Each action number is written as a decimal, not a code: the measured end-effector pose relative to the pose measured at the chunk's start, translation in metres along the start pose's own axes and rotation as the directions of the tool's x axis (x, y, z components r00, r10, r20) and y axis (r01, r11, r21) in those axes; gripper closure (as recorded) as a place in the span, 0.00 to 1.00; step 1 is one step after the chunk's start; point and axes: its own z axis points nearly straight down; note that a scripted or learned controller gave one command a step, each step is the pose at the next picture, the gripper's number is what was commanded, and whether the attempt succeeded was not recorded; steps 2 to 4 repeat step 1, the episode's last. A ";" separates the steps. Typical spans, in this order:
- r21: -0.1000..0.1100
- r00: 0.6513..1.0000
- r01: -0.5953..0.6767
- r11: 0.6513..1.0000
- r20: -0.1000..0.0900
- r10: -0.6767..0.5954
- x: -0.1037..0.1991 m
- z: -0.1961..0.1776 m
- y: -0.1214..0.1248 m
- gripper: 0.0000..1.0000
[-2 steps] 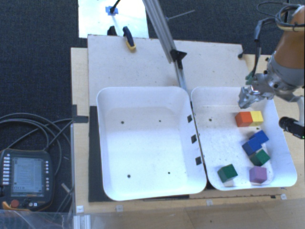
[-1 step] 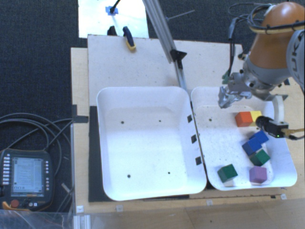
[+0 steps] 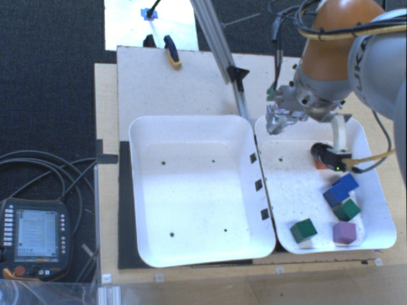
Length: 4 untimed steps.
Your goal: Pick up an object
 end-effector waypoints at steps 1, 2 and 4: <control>0.001 1.000 0.000 1.000 0.000 0.000 0.050 0.014 0.018 1.00; 0.001 1.000 0.000 1.000 0.000 0.000 0.050 0.014 0.018 1.00; 0.001 1.000 0.000 1.000 0.000 0.000 0.050 0.014 0.018 1.00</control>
